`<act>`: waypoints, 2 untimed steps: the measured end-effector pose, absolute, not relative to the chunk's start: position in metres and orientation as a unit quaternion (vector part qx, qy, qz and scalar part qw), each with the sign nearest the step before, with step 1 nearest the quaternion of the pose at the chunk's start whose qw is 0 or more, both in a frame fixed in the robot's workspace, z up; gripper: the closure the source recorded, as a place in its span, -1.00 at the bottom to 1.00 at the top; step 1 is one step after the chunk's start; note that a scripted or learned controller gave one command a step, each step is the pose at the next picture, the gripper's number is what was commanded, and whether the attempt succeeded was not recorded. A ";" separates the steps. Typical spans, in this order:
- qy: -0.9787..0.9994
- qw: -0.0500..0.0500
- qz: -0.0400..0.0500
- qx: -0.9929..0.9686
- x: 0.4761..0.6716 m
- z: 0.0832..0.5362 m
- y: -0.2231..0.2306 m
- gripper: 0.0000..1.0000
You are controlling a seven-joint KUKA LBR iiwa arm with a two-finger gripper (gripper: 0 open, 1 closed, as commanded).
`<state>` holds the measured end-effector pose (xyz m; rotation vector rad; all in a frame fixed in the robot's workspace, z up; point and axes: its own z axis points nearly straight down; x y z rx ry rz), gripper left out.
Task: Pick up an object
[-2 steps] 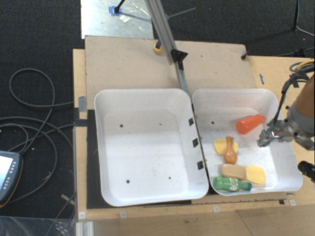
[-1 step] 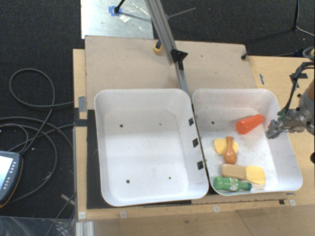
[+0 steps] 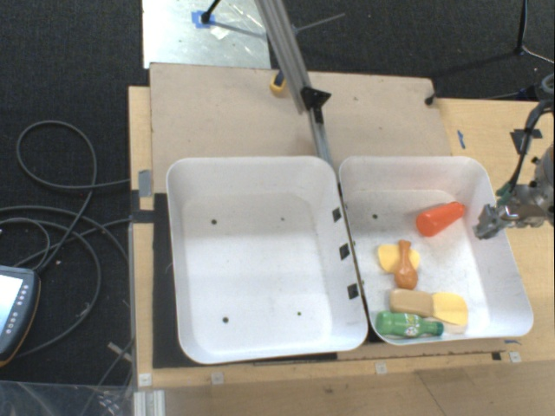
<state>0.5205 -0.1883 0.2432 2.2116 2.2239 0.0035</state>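
Note:
The right bin (image 3: 507,258) holds several toy items. An orange-red cylinder (image 3: 440,217) lies near its upper right. A yellow and brown piece (image 3: 402,261) sits in the middle. A tan and yellow block (image 3: 429,305) lies near the front, with a green bottle (image 3: 408,324) on its side along the front wall. My gripper (image 3: 487,224) hangs at the right rim of this bin, just right of the orange-red cylinder and apart from it. Nothing shows between its tips.
The left bin (image 3: 186,258) stands beside the right one, with a divider edge (image 3: 345,250) between them. A slanted metal pole (image 3: 290,50) crosses the back of the bench. Cables and a handheld screen (image 3: 13,306) lie on the floor at left.

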 end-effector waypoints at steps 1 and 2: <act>0.711 0.000 0.001 0.703 0.530 0.239 -0.130 1.00; 0.711 0.000 0.001 0.703 0.548 0.228 -0.078 1.00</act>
